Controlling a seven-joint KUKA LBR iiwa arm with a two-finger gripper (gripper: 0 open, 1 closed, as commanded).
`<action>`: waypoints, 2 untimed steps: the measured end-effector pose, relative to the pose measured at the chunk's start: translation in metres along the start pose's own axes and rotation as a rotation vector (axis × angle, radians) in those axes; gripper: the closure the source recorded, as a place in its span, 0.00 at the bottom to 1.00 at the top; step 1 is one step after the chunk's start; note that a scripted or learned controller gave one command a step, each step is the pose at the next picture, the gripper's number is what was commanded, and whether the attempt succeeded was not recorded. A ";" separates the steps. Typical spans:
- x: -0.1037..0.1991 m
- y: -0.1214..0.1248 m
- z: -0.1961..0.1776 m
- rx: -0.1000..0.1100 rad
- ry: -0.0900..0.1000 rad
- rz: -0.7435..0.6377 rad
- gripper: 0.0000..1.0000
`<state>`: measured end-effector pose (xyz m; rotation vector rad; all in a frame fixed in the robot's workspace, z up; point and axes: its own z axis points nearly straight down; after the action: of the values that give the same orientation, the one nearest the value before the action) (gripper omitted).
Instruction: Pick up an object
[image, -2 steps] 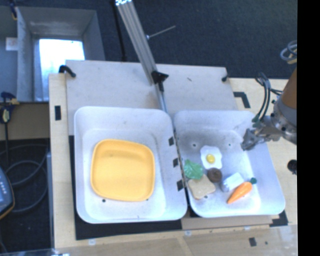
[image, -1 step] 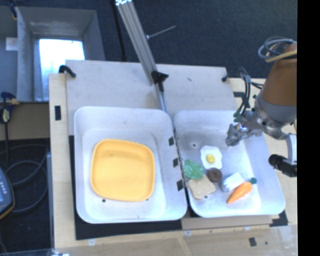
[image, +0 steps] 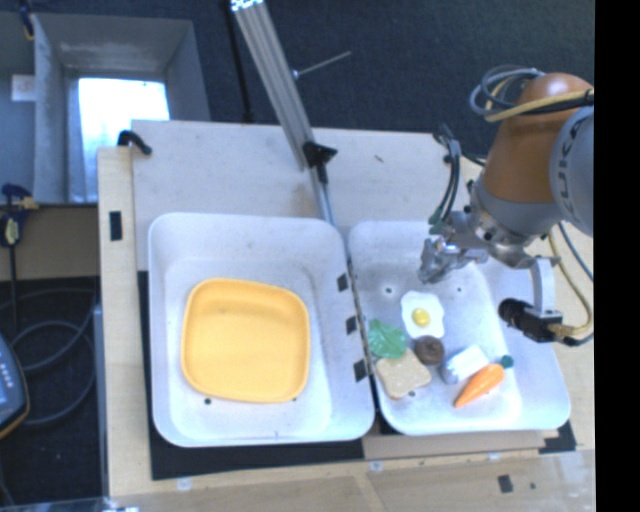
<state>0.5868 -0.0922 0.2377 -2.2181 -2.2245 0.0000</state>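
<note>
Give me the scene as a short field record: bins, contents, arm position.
left bin: yellow plate
right bin: fried egg, green leaf, brown round piece, toast slice, white item, carrot
gripper: above right bin's far end, nothing seen held
arm: enters from right

A pale wooden bench (image: 230, 170) stands on dark floor (image: 400, 70), brightly lit.

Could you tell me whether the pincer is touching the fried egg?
Apart. The camera view shows bare bin floor between the pincer and the fried egg.
</note>
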 end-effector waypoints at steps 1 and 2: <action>0.042 0.017 0.005 0.000 0.000 0.000 1.00; 0.102 0.034 0.000 -0.001 0.001 -0.002 1.00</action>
<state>0.6207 0.0094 0.2380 -2.2160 -2.2266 -0.0023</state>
